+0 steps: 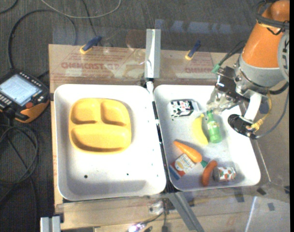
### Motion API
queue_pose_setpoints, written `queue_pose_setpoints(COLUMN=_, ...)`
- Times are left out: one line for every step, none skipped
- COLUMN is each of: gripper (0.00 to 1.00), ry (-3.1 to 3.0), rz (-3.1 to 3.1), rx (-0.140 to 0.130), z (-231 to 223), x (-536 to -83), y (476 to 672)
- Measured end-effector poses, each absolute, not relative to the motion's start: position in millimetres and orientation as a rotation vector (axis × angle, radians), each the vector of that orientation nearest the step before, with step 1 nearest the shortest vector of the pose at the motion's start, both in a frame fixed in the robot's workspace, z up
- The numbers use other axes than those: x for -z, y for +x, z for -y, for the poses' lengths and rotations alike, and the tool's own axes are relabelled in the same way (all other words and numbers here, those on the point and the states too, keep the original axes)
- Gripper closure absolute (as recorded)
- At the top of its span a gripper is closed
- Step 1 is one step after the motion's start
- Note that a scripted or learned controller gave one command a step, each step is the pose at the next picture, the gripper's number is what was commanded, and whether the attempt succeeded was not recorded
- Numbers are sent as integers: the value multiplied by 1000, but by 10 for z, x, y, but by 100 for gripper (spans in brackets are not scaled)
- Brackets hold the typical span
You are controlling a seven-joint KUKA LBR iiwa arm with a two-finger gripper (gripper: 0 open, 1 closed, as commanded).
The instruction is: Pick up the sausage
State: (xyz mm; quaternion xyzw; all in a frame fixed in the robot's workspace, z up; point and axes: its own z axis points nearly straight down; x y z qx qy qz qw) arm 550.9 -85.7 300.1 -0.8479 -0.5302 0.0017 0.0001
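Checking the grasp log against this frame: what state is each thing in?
sausage: lying in the right bin, untouched.
gripper: above the green bottle, fingers unclear.
green bottle: lying flat.
carrot: lying flat.
can: on its side.
yellow tray: in the left bin.

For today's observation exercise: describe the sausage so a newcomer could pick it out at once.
Start at the right bin, the one crowded with small items. Go to its near edge, where the sausage lies tilted between a small carton and a can. It is a plain reddish-orange stub with rounded ends, unlike the tapered carrot just above it.
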Motion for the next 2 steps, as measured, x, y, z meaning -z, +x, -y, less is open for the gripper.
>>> queue_pose_setpoints(gripper=100, ry=-2769, rz=1483, rx=-7, z=1070, x=-2925, y=5335)
queue_pose_setpoints(gripper=100, ry=-2766, rz=1486, rx=-13, z=1061, x=-3007, y=5338)
